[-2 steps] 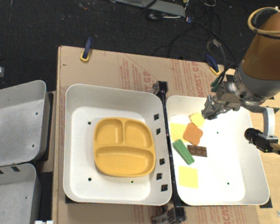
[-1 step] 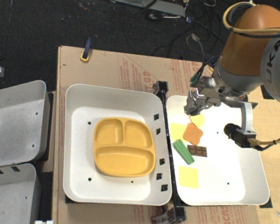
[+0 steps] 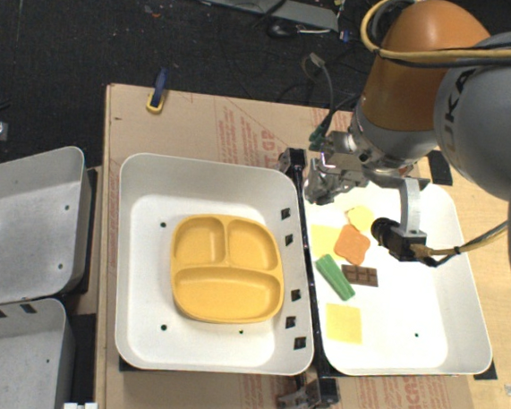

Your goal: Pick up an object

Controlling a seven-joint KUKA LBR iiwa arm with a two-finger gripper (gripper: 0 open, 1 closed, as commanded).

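1. Step in hand, as I judge it: the approach. The grey arm's two-finger gripper [image 3: 322,180] is hovering over the far-left corner of the right white bin [image 3: 457,353], just beyond the pile of small objects. Whether it is apart or together, I cannot tell.
2. Candidate objects, placed from the green oblong block [image 3: 334,277]: an orange rounded slab [image 3: 352,244] is lying just beyond it, a dark brown chocolate-like bar [image 3: 360,275] is touching its right side, and a flat yellow square [image 3: 344,324] is sitting nearer the camera.
3. Next move calls for descending on one piece; the crowding is leaving little finger room.
4. Well left of the block, the yellow divided plastic tray [image 3: 228,270] is occupying the left white bin [image 3: 127,322].
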